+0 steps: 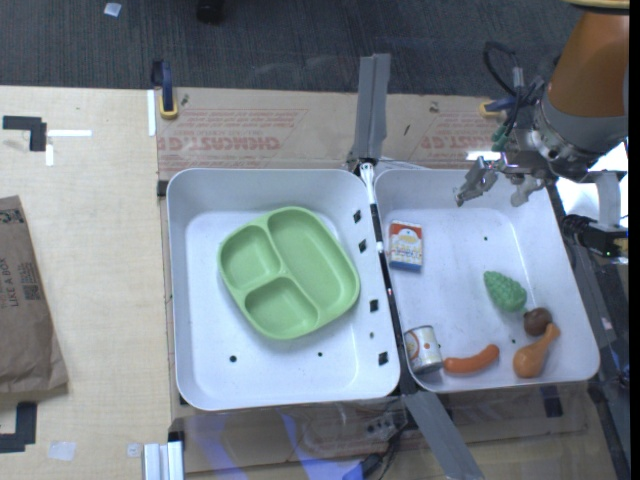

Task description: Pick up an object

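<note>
- Camera view: two white bins sat side by side on the bench, the left bin (190, 298) and the right bin (470, 238), meeting along a central divider.
- The arm (590, 78), with its orange band, reached in from the upper right and hung over the far right corner of the right bin.
- The gripper (495, 183) was above the bin's back edge, its two fingers spread apart with nothing between them; one fingertip (468, 192) pointed down and left, toward the bin floor.
- A green plate (289, 272) with three compartments lay alone in the left bin, roughly at its middle and turned at a slant.
- In the right bin, a small carton (405, 245) with a red top and blue base lay flat near the divider, well apart from the gripper.
- A green bumpy toy (505, 291) lay toward the right side, below the gripper and apart from it.
- Just beside and below it sat a small brown piece (537, 320), touching or nearly touching an orange drumstick (535, 353) near the front right corner.
- A can (422, 349) lay on its side at the front left corner, with an orange sausage (470, 360) just beside it, between can and drumstick.
- A brown paper bag (25, 298) lay on the bench at far left.
</note>
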Available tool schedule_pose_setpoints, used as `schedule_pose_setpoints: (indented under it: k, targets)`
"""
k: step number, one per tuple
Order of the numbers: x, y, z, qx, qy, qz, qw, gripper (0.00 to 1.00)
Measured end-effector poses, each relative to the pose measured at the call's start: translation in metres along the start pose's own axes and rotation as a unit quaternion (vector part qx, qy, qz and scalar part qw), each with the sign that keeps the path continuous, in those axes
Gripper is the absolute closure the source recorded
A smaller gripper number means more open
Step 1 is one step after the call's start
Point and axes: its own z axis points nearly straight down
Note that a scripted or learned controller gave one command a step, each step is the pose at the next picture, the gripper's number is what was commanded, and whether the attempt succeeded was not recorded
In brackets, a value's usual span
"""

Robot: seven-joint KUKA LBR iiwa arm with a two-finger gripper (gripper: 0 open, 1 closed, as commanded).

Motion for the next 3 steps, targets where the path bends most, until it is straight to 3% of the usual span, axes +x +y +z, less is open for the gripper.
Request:
schedule_pose_setpoints:
  k: [1,2,3]
  targets:
    - [-0.029,-0.053,0.080,0.000,0.000,-0.008,1.0000,0.00]
    - [-0.031,-0.042,0.126,0.000,0.000,-0.042,0.9991,0.00]
    - [-0.007,-0.031,0.102,-0.001,0.000,-0.068,0.9977,0.00]
